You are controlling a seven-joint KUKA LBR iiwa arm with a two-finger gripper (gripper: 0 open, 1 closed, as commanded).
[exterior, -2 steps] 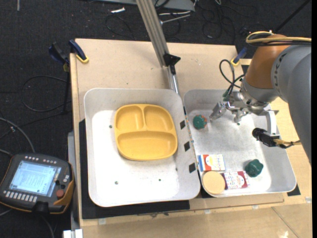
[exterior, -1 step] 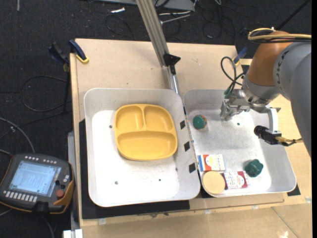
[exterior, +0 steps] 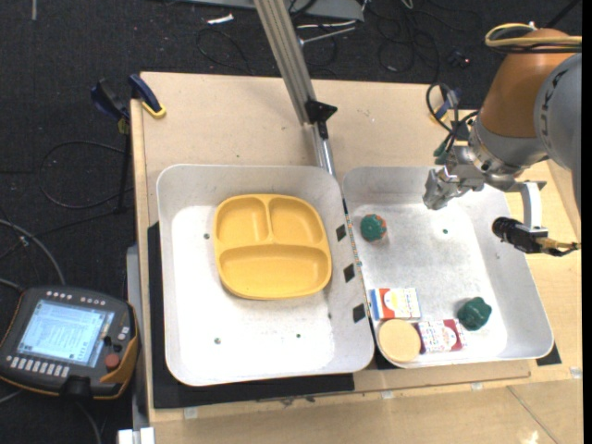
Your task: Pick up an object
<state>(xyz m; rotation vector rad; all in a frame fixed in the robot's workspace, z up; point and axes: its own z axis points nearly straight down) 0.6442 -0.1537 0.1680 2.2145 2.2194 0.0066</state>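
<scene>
Nearest the camera, at the lower left, a teach pendant (exterior: 67, 340) rests off the bench with its screen lit; behind it the left bin (exterior: 185, 340) holds a yellow divided plate (exterior: 273, 246), which lies flat and well apart from the arm; the right bin (exterior: 518, 285) holds the candidate objects: a small round green-and-brown ball (exterior: 373, 228) near its upper left, a dark green lump (exterior: 475, 314) near its lower right, a white-and-red carton (exterior: 395, 302), a tan round disc (exterior: 400, 339) just below that carton, and a red-and-white packet (exterior: 439, 337) touching the disc's right side; the gripper (exterior: 437, 191) hangs over the upper part of the right bin, grasping nothing; whether it is wide or narrow cannot be told from this view; the governing relation is as follows: the green-and-brown ball is the nearest object, lying to the gripper's left and slightly toward the camera, with bare bin floor between them; being round, it offers no long axis, so finger orientation is judged non-critical; the carton, disc and packet are crowded near the bin's front wall, and a descent there risks striking a neighbouring item.
</scene>
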